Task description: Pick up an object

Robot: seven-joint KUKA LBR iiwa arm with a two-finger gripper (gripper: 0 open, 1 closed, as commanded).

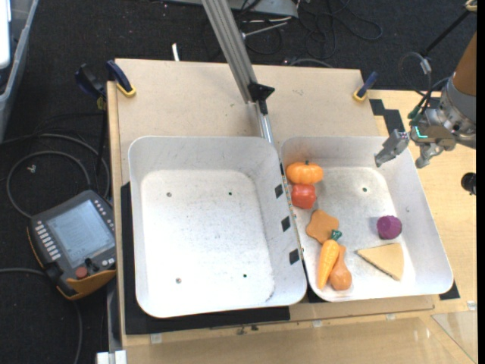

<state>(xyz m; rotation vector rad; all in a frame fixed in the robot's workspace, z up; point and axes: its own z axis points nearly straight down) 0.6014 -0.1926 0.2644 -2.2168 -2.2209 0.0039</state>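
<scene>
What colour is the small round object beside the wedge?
Purple ball, seen in the camera view.

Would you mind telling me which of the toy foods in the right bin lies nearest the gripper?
The purple ball: it lies by itself on the bin's right side, below the open gripper; the orange and red pieces crowd the left wall.

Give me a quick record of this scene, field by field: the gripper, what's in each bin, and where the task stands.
gripper: gripper above the right bin's far right corner, fingers open, holding nothing
right bin contents: orange pumpkin, red tomato, tan cookie piece, carrot, purple ball, yellow wedge
left bin: left bin, white
task status: no object picked up yet
</scene>
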